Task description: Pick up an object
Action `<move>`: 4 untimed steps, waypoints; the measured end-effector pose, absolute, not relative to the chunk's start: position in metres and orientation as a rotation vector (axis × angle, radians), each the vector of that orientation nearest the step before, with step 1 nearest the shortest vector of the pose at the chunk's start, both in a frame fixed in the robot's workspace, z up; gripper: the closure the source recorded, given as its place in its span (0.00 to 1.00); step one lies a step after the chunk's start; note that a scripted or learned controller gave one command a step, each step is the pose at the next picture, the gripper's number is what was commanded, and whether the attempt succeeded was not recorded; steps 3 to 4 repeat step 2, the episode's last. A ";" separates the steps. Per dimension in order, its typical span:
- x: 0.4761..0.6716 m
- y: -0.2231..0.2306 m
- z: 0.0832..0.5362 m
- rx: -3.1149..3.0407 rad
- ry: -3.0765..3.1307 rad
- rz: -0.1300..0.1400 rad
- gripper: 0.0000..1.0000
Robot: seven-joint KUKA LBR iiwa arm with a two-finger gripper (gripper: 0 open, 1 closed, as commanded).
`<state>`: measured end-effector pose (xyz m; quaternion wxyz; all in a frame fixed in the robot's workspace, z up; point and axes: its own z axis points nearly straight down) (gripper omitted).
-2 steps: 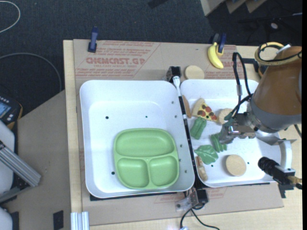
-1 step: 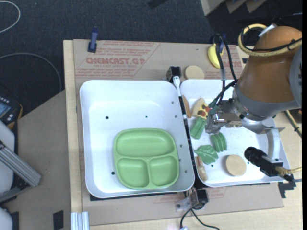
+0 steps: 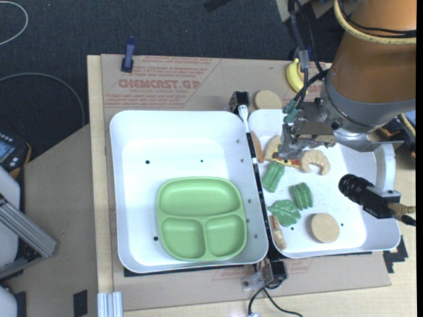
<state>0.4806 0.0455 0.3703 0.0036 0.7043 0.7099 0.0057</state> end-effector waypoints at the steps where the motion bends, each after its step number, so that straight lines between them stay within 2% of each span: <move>1: 0.480 0.042 0.375 2.217 2.221 0.003 1.00; 2: 0.480 0.083 0.446 2.211 2.224 0.014 1.00; 4: 0.480 0.083 0.446 2.211 2.224 0.014 1.00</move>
